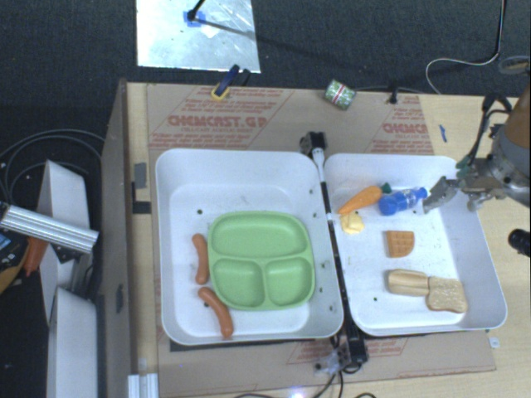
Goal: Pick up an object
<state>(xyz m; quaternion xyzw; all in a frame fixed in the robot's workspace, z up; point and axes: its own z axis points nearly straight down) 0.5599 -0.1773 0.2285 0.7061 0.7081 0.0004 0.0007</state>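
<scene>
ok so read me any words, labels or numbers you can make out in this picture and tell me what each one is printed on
"CHEMCAST GP": red print on the brown cardboard sheet under the two white bins, left part, above the left white bin.
Same red print, partly legible, on the sheet's right part, running at a slant.
Pattern on the small green-and-white roll: too small to read.

Arm: grey, entering at the right edge, upper half of the camera view, largely cut off by the frame.
Wrist: grey housing with dark cabling looping above it; an orange patch at the very edge.
Gripper (438,194): extended leftward and slightly down from the wrist, low in pose.
Finger spread: apparently narrow, though too small to judge reliably.
</scene>
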